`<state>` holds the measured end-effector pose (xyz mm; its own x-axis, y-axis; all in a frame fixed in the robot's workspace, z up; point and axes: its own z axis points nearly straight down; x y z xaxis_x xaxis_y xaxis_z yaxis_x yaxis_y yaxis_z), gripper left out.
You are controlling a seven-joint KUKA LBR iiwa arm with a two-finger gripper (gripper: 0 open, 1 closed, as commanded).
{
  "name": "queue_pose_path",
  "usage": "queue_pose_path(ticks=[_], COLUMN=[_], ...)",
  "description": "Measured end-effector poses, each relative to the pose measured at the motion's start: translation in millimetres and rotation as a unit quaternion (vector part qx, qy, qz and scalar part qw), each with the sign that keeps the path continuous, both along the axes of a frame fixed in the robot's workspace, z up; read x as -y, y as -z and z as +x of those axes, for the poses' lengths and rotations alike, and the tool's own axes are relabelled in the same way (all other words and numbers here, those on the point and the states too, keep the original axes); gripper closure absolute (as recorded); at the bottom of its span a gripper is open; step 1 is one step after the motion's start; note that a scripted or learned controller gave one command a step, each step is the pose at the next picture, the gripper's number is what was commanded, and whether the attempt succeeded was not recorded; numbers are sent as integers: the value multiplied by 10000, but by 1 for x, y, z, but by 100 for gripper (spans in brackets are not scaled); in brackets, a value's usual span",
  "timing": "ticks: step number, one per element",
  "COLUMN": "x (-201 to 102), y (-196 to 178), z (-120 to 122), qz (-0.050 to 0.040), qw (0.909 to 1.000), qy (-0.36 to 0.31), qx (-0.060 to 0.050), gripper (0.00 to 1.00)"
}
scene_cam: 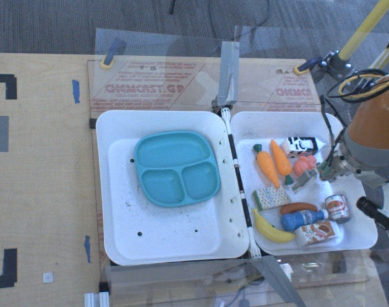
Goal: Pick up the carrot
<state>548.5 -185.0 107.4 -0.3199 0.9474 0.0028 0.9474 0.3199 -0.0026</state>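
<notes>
Two orange carrots lie side by side in the right bin, at its upper left: one carrot with a green top, and a second carrot just right of it. My gripper hangs low over the bin's middle, a short way right of both carrots and next to a pink-orange item. Nothing shows as held in it. The arm's orange band is over the bin's right rim.
The right bin also holds a black-and-white carton, a speckled block, a sausage, a blue bottle, a banana, a small can and a packet. A teal divided plate sits in the left bin.
</notes>
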Motion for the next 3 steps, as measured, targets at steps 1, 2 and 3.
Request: queue_pose_path(ticks=[1,2,3], x=[-83,-81,-143], y=[19,10,-74], z=[30,32,27], qz=[-17,-7,-15], qw=[9974,9975,9951], qy=[-712,-705,991], qx=[51,63,-7], gripper=[0,100,100])
